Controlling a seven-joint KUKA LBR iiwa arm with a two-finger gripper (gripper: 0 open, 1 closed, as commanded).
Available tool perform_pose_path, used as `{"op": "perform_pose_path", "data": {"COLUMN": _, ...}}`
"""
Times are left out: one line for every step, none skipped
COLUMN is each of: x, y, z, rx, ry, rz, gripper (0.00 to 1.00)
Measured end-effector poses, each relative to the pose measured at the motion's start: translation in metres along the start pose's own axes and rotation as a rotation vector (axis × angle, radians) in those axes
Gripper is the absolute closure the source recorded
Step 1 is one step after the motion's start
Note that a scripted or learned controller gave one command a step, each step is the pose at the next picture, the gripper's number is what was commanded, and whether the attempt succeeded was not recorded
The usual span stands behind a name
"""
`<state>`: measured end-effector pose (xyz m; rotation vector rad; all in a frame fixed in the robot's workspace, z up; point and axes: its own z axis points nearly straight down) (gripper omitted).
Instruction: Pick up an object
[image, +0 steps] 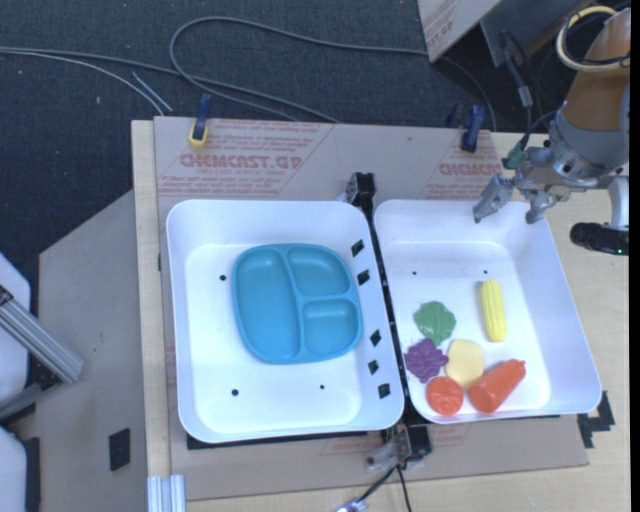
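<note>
My gripper hangs over the far edge of the right bin, near its far corner, with my fingers spread apart and nothing between them. So the pick has not begun in any real sense: no object is held, none is touched, and the whole job of going down, closing and lifting is left, as I judge it.

The things I could take all lie toward the near side of this bin, well apart from me. The corn lies alone, lengthwise toward the near edge, with bare white floor around it. The green piece sits beside the wall next to the other bin. Below it, the purple piece, the yellow piece, the tomato and the carrot crowd together by the near edge, touching or nearly so.

The corn looks the easiest, since my fingers could straddle it without nudging a neighbour. The cluster leaves little room, and the carrot lies close to the near wall. The far half of the bin floor is open for my descent. The left bin holds a blue tray in its middle.
</note>
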<state>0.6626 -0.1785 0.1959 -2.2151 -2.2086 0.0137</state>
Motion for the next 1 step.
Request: {"op": "perform_pose_path", "data": {"x": 0.0007, "y": 0.0030, "z": -0.0103, "rx": -0.016, "ry": -0.003, "rz": -0.003, "gripper": 0.00}}
